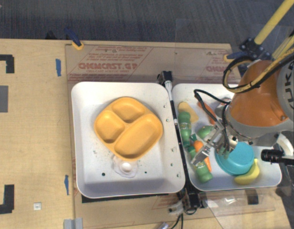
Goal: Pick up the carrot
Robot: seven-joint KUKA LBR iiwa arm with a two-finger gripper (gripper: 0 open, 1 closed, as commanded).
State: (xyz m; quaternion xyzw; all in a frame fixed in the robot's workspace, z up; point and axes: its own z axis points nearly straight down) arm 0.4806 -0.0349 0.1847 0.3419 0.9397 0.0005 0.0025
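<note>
Nearest the camera, the front rim of the left bin (123, 191) is smooth white plastic with rounded corners; a small pale round object (126, 166) lies on its floor just ahead of a glossy orange-yellow divided plate (128, 126), lobed in outline with three shallow compartments. In the right bin (270, 181), a curved yellow banana (248, 173) rests at the front beside a turquoise cup (238, 157); a column of green cylindrical pieces (190, 142) runs along the bin's left wall. The carrot (201, 147), a small orange piece, sits among these green pieces, just left of the metal claw (208, 151); the claw is lowered into the clutter, and whether it is parted or closed on anything cannot be told. Behind rises the arm's rounded orange band (258, 97); farther back, the flat brown cardboard of the bench (32, 104) bears printed lettering.
</note>
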